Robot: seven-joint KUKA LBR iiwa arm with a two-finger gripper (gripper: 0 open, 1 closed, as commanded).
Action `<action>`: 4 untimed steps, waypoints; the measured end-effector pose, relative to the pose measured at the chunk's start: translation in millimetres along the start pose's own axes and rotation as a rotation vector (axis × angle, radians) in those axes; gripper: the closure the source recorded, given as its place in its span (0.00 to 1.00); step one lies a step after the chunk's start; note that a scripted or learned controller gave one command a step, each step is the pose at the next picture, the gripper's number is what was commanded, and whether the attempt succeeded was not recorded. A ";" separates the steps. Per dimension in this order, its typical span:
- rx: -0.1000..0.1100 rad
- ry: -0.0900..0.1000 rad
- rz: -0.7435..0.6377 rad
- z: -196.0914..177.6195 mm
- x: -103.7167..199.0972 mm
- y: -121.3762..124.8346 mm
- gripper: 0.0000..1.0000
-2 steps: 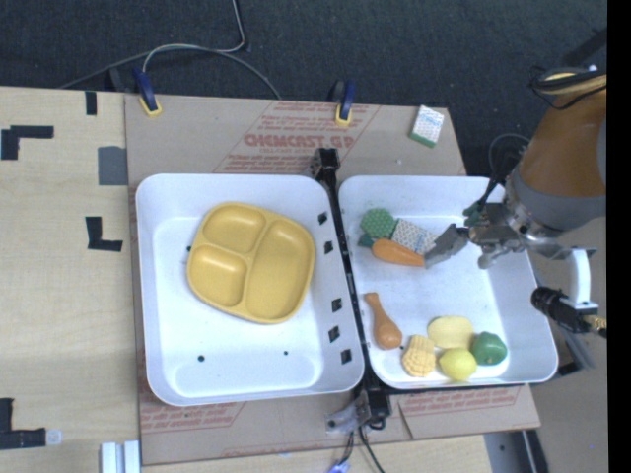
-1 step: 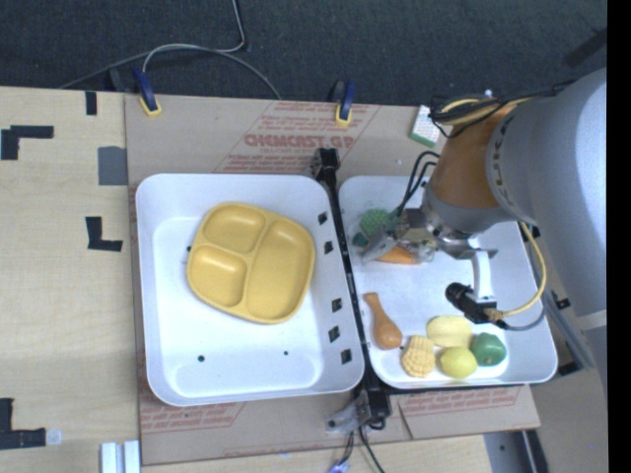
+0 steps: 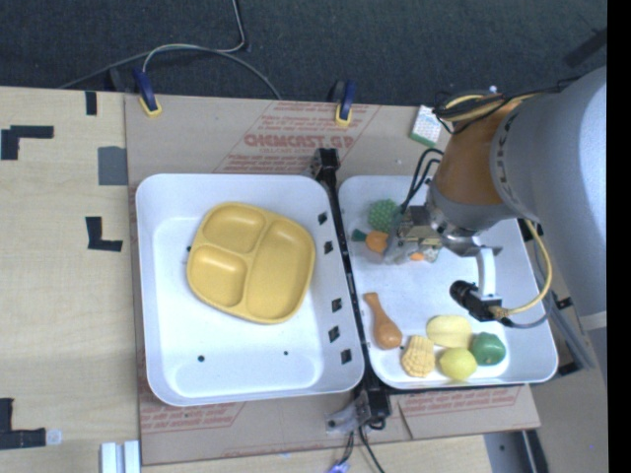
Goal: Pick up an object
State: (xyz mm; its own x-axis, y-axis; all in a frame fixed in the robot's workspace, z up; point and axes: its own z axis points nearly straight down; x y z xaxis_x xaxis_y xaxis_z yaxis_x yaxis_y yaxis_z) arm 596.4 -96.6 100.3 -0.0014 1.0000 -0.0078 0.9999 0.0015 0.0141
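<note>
My gripper [image 3: 406,246] reaches down into the right bin [image 3: 513,368] near its upper left part, under the grey arm with the orange band. Its tip sits right beside a small orange carrot-like toy [image 3: 376,241] and a green leafy toy [image 3: 383,212]. A bit of orange shows at the tip [image 3: 421,256]; I cannot tell whether it is held. Lower in the same bin lie a brown drumstick toy [image 3: 382,322], a corn cob [image 3: 418,357], a pale yellow piece [image 3: 449,330], a lemon [image 3: 457,365] and a green round toy [image 3: 488,348].
The left bin [image 3: 163,343] holds a yellow divided plate [image 3: 250,261]. A black divider [image 3: 340,264] runs between the bins. Cables and a black connector [image 3: 473,299] hang off the arm over the right bin. Clamps [image 3: 344,101] hold the cardboard at the back.
</note>
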 end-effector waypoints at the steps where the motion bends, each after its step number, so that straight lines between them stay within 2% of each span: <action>1: 0.000 0.000 0.000 0.2 0.0 -0.1 0.00; 2: 0.015 0.007 0.001 15.8 -0.1 54.9 0.00; 3: 0.021 0.009 -0.001 16.8 -11.6 70.6 0.00; 4: 0.019 0.004 0.000 16.6 0.0 70.6 0.00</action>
State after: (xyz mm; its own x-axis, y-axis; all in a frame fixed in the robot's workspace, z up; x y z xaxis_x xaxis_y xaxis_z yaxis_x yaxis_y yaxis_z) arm 667.2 -96.5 84.7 -0.0010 1.0000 -0.0035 1.0000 0.0009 -0.0050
